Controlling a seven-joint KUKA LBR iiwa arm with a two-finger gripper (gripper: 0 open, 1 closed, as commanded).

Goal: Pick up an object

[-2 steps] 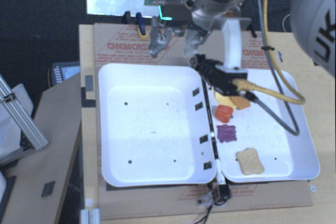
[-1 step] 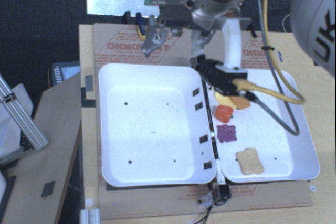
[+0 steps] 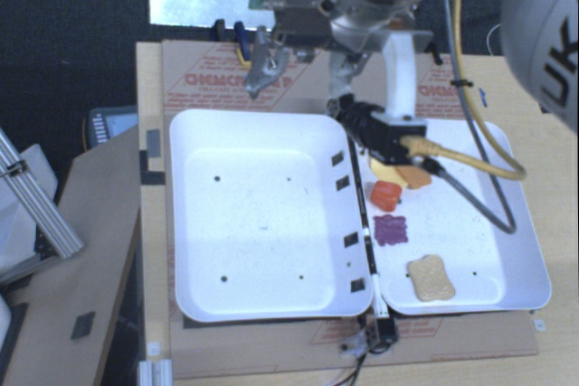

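While the pincer (image 3: 301, 79) hangs with jaws apart and empty above the bins' far rim, the orange block (image 3: 386, 194) lies camera-ward and rightward, in the view's right-hand bin (image 3: 517, 283)

The block (image 3: 386, 194) is orange, the slice (image 3: 431, 277) tan

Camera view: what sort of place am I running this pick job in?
Probably a robotics lab bench: two shallow white plastic bins side by side on a red-printed cardboard sheet, small toy pieces in the right bin, and a bare aluminium frame rail at the left.
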